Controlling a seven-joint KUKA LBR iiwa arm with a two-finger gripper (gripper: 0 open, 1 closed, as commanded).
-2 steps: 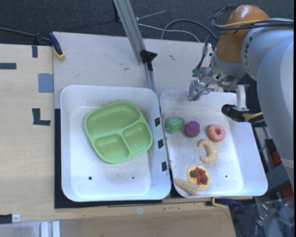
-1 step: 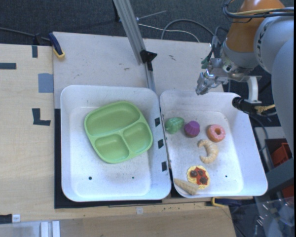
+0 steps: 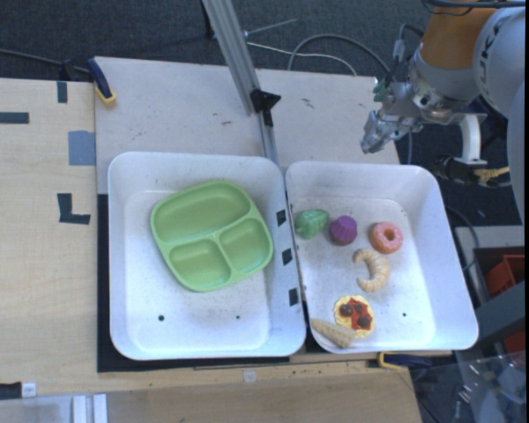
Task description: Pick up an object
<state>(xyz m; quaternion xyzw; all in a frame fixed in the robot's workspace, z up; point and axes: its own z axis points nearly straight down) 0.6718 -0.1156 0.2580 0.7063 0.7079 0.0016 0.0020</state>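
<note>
The right bin (image 3: 423,201) holds several toy foods: a green vegetable (image 3: 311,223), a purple ball-like piece (image 3: 342,230), a pink donut (image 3: 386,237), a tan croissant (image 3: 373,270), a small tart with red topping (image 3: 354,314) and a tan cone-shaped piece (image 3: 331,332). My gripper (image 3: 376,138) hangs above the bench just beyond the right bin's far rim, well clear of all the foods. Nothing shows between its fingers.
The left bin (image 3: 128,236) holds a green divided plate (image 3: 212,234). A metal bar (image 3: 234,38) slants down from the top to the rim between the bins. Cables (image 3: 326,47) lie on the bench behind the right bin.
</note>
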